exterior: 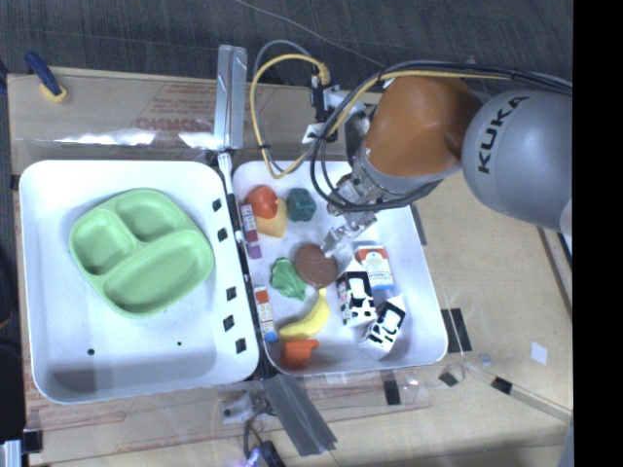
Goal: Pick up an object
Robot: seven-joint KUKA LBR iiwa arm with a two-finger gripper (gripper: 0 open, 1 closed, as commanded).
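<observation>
The grey arm (506,154) with its orange band loomed closest, reaching in from three o'clock over the right bin (421,290). The left bin (39,290) held a green divided plate (142,249). The gripper (343,232) hung just at one o'clock of the brown round piece (314,264), its grip impossible to tell; a banana (310,317) lay at six o'clock of that piece.

Right bin (421,261) crowded: brown disc (314,264), broccoli (287,278), banana (308,317) and cow-print cartons (358,298) packed close, gaps tight. Arm (428,129) and cables (282,76) cover its upper part. Left bin (39,290): green divided plate (141,249) upper half, bare floor below.
</observation>
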